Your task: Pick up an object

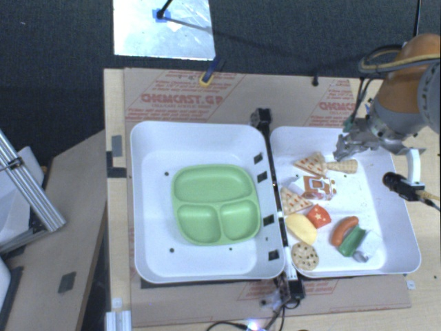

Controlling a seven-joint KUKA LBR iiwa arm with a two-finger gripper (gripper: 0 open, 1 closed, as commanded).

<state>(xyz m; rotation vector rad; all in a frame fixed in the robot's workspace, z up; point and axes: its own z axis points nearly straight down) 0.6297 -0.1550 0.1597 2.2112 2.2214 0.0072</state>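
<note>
One cone-shaped wafer (342, 166) is lying directly beneath the gripper (346, 147); I am judging it light, stiff, brittle, best pinched across its narrow sides. I cannot tell the gripper's state.

Grey arm (403, 116), orange band, looping cable.

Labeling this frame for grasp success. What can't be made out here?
- Gripper: finger state, too small and blurred in the camera view; unclear if it touches the pale wafer below it.
- Arm: cut off by the right edge.
- Green item: partly tucked under the sausage, identity unclear.
- Small printed carton: label too small to read.
</note>
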